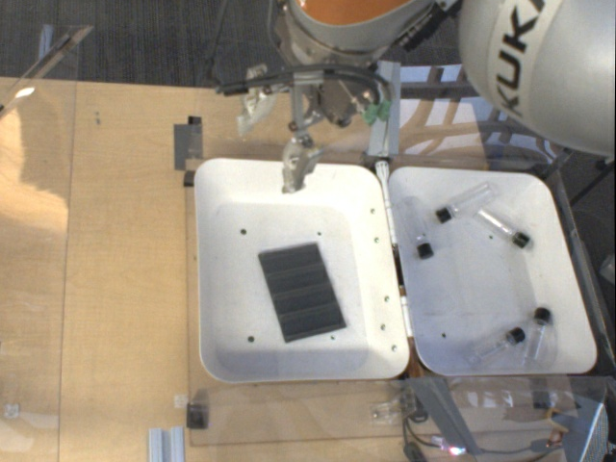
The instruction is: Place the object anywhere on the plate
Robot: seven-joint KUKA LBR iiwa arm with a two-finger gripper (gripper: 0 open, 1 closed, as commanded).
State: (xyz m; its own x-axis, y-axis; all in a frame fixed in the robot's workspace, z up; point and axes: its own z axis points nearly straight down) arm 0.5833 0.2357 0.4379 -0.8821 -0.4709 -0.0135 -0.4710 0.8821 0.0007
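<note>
A dark grey ribbed plate [301, 293] lies tilted in the middle of the left white bin [219, 287]. My gripper [296, 169] hangs over the far rim of that bin, above and beyond the plate. Whether anything is held at its tip is too small to make out. Several clear vials with black caps lie in the right bin [568, 287], among them one near the far wall [460, 203], one beside it [505, 229] and one near the front [496, 345].
The arm's orange band and grey body [539, 46] fill the top right, over the far side of both bins. A metal post [382, 114] stands behind the seam between the bins. The wooden bench [96, 258] stretches to the left.
</note>
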